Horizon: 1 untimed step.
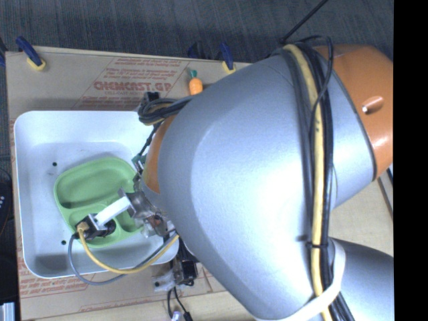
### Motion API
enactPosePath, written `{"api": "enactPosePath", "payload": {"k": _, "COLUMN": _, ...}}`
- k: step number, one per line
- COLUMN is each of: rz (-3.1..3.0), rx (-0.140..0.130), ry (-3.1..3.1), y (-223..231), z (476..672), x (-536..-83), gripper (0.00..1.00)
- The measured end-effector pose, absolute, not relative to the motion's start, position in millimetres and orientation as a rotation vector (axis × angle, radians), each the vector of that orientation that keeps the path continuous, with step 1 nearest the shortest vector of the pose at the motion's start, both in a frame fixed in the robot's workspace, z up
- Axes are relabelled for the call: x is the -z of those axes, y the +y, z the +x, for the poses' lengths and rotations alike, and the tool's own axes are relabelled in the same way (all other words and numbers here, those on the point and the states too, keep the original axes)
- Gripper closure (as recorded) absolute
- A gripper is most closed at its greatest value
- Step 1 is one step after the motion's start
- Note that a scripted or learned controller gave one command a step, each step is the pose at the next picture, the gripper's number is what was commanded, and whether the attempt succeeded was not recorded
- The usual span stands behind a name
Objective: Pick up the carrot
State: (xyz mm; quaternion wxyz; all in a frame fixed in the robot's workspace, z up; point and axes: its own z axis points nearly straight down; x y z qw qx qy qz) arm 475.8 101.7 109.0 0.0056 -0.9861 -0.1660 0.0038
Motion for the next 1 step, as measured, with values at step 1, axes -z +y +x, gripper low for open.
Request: {"api": "enactPosePath", "payload": {"k": 1, "rz": -3.111, "rx": -0.010, "ry": -0.395, "y": 100.0, "z": 475.8, "x": -135.5, "gripper": 1.00}}
